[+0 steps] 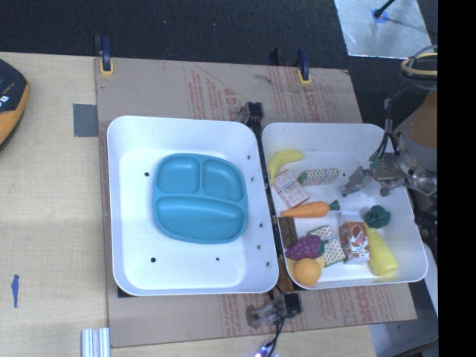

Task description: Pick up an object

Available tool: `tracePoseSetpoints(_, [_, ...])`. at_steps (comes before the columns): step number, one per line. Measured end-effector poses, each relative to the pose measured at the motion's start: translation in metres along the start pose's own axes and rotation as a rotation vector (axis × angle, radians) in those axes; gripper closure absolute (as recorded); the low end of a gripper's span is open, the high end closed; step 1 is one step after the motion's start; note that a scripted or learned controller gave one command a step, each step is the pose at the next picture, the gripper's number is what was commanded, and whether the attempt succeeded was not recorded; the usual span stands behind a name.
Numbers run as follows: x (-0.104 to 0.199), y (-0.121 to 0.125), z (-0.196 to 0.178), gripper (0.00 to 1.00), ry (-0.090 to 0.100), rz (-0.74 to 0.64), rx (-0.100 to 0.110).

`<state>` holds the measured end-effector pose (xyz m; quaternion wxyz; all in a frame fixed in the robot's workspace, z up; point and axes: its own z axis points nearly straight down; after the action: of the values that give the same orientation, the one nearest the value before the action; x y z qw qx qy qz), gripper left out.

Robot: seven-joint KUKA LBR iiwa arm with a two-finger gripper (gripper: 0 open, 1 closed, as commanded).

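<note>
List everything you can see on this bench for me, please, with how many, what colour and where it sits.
bins: 2, white, side by side on brown cardboard
divided plate: 1, blue, middle of the left bin
banana: 1, yellow, right bin, far left corner
carrot: 1, orange, right bin, centre left
grapes: 1 bunch, purple, right bin, near side
orange fruit: 1, orange, right bin, near left corner
small printed packets: several, mixed colours, scattered in right bin
yellow bottle-like item: 1, right bin, near right
green item: 1, right bin, right side
clamps: 2, blue and yellow, far cardboard edge
gripper: 1, grey, above the right bin's far right
</note>
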<state>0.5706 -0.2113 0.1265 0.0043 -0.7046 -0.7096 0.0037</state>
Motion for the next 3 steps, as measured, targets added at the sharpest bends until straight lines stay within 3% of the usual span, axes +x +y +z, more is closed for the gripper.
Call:
tracePoseSetpoints(1, [0.013,-0.042,0.037,0.00,0.001,0.002,-0.003])
tracePoseSetpoints(2, [0.051,0.037,0.033,0.00,-0.001,-0.004,-0.015])
tracePoseSetpoints(3, [0.101,0.084,0.033,0.00,-0.001,-0.003,-0.012])
